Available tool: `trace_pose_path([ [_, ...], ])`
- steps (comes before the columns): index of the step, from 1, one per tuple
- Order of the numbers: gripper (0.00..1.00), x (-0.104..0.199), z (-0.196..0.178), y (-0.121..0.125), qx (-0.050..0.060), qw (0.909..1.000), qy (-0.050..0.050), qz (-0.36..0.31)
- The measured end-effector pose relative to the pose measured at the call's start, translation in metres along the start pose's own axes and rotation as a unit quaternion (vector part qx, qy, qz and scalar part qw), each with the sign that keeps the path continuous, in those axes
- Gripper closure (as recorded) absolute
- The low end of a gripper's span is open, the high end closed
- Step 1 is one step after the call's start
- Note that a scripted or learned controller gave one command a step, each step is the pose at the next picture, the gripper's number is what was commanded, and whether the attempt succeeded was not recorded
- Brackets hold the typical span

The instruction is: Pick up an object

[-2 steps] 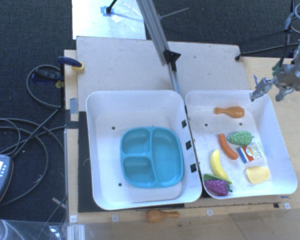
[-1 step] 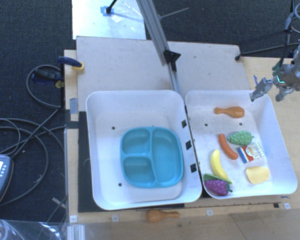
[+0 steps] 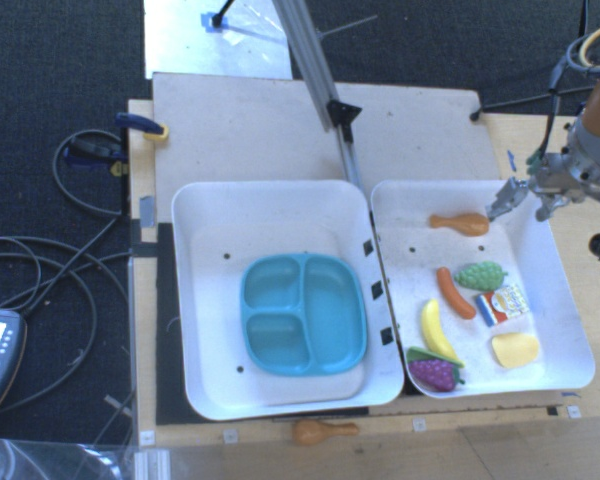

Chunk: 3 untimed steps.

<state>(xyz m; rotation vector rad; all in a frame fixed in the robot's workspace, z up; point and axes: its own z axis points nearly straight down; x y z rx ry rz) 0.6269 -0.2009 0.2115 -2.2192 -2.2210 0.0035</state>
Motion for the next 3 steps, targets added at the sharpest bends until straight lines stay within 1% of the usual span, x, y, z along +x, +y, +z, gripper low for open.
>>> trace_pose_path([
  [1, 0.00, 0.005, 0.062, -0.001, 0.000, 1.0000, 0.000, 0.000],
  [2, 0.00, 0.005, 0.114, -0.001, 0.000, 1.0000, 0.000, 0.000],
  [3, 1.00, 0.005, 0.100, 0.001, -0.003, 1.0000, 0.000, 0.000],
])
